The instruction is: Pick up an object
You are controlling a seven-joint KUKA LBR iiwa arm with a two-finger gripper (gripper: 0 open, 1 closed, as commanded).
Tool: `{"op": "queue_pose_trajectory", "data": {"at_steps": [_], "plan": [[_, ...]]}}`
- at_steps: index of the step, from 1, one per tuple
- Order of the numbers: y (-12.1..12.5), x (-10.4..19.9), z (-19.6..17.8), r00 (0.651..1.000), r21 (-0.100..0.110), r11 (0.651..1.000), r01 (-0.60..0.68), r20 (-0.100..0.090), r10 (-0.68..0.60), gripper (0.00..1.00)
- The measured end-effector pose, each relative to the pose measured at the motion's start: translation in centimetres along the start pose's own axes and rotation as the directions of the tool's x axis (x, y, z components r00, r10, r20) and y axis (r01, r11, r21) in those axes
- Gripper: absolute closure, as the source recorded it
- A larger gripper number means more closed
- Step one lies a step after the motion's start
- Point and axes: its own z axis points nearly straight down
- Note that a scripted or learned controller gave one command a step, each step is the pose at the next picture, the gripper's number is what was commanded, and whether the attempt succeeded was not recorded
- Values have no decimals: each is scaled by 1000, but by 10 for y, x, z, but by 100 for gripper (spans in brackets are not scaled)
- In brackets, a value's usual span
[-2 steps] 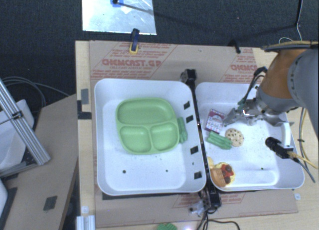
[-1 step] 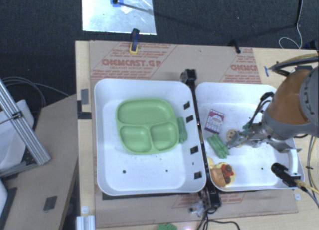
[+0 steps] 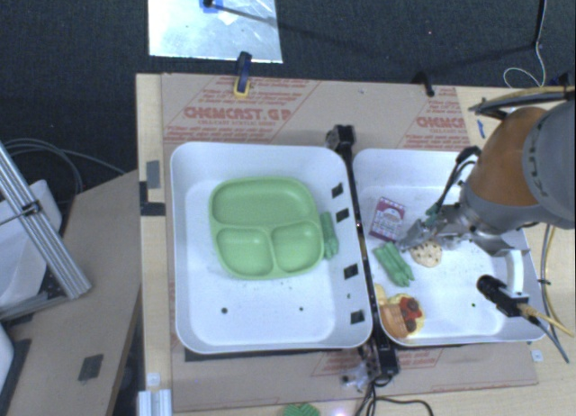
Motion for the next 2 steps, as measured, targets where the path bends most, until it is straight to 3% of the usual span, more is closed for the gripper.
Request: {"op": "queue_pose_trajectory", "data": {"at_steps": [1, 2], "plan": [[0, 0, -11, 1000, -1, 1000, 0, -1, 0, 100], [38, 81, -105, 1000, -6, 1000, 6, 0, -6, 100]]}}
